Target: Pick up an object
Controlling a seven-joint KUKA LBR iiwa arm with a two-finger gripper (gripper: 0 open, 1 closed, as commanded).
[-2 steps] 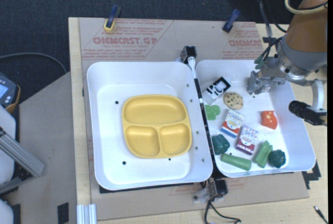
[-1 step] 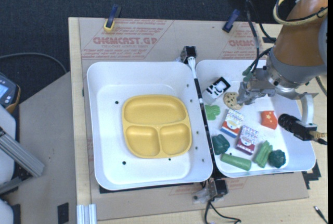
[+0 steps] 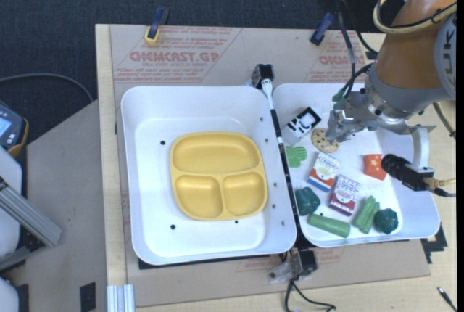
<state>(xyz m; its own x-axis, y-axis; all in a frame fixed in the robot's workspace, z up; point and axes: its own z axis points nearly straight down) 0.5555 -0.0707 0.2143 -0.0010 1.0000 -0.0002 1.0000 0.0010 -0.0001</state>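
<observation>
Gripper (image 3: 335,133) low in the right bin (image 3: 428,220) — just above the cookie (image 3: 325,141) — finger state unclear.

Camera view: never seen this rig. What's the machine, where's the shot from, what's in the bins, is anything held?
It is a single picture from a fixed camera above the bench, looking down at a slant. The grey robot arm with an orange band reaches in from the right; its two-finger gripper hangs low over the right shallow white bin. That bin holds small toys: a round tan cookie, a black-and-white tag, a small orange block, two little printed cartons and several green plastic pieces. The left shallow white bin holds a yellow three-compartment plate. Whether anything is gripped cannot be told from this angle.
</observation>
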